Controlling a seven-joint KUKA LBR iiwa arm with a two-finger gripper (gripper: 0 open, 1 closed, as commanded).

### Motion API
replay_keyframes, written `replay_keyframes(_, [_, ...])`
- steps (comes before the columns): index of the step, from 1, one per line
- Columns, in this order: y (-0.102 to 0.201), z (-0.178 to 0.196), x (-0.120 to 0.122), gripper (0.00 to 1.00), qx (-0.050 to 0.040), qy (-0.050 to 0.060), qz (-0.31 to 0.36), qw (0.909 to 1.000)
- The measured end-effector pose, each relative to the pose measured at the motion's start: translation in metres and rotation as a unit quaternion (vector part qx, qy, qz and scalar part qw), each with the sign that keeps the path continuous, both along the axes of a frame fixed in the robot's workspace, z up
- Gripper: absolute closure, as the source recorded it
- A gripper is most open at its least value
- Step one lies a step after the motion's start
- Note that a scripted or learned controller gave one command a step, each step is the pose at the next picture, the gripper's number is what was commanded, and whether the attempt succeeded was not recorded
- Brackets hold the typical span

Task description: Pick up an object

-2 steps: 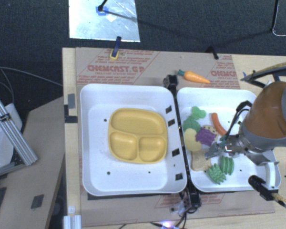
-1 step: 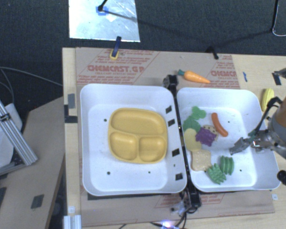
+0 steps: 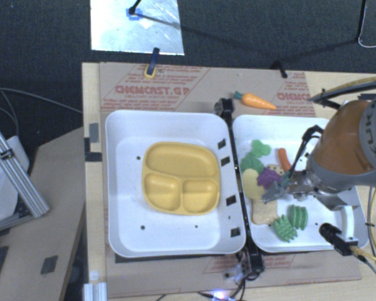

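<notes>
purple toy grapes [image 3: 269, 177] are seen in the right bin [image 3: 357, 240], among toy foods, just beside the gripper [image 3: 277, 191]; whether anything is pinched cannot be told.

two white bins [image 3: 122, 168], one yellow tray [image 3: 179, 177], two carrots [image 3: 255, 100], several toy foods [image 3: 288, 223]

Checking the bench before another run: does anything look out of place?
Yes. A toy carrot lies on the brown board behind the right bin, outside both bins, while the other toy foods sit inside that bin. The yellow divided plate sits flat in the left bin.
</notes>
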State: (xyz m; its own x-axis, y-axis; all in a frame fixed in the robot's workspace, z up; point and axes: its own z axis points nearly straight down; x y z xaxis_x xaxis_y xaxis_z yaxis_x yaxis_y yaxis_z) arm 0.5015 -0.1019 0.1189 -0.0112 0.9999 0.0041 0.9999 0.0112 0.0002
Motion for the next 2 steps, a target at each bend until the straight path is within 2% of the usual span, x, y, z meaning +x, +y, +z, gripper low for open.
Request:
replay_keyframes(1, [-0.003, -0.024, -0.015, 0.0, -0.0023, -0.001, -0.005, 1.0])
replay_keyframes(2, [-0.065, 0.022, -0.015, 0.0, -0.0045, -0.003, -0.007, 1.0])
